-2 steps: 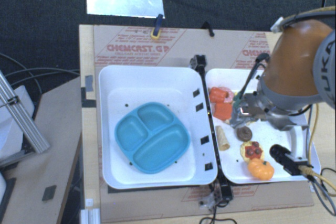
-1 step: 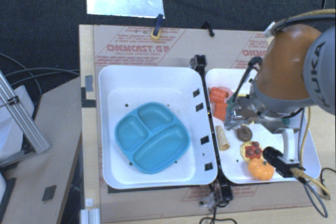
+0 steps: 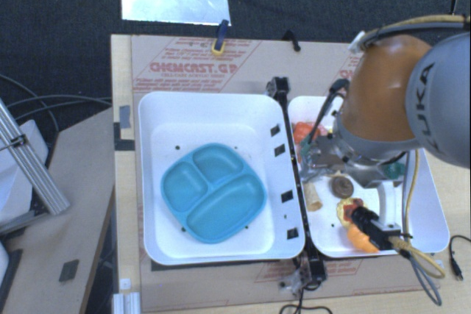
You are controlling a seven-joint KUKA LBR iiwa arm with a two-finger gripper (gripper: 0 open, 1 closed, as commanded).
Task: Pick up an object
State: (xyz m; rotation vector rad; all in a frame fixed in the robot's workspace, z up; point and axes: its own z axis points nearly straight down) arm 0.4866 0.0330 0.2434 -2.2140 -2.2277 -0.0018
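While the grey arm [image 3: 397, 95] with its orange band leans over the right bin [image 3: 434, 220], its gripper [image 3: 335, 169] hangs low among the clutter there, and whether it grips anything cannot be told. Near it lie a brown round object [image 3: 341, 185], a cork-like piece [image 3: 313, 196], an orange item [image 3: 358, 237] and something red [image 3: 303, 131]. A blue divided plate [image 3: 213, 192] sits in the left bin [image 3: 158, 158].
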